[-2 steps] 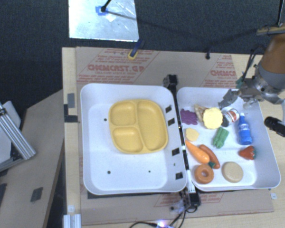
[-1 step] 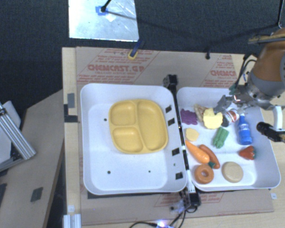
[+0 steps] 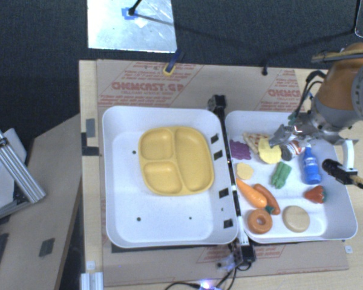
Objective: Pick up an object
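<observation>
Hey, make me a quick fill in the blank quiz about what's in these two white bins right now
1. The yellow divided tray lies in the ____ bin.
2. The blue bottle stands in the ____ bin.
3. The donut sits just left of the ____ round cookie.
4. The gripper hovers over the ____ bin.

Missing words: left; right; tan; right

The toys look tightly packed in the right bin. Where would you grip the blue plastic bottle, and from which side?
Grip the blue plastic bottle across its narrow body, coming straight down. It lies flat, long axis running toward the bin's far wall, with bare floor on both long sides.
</observation>
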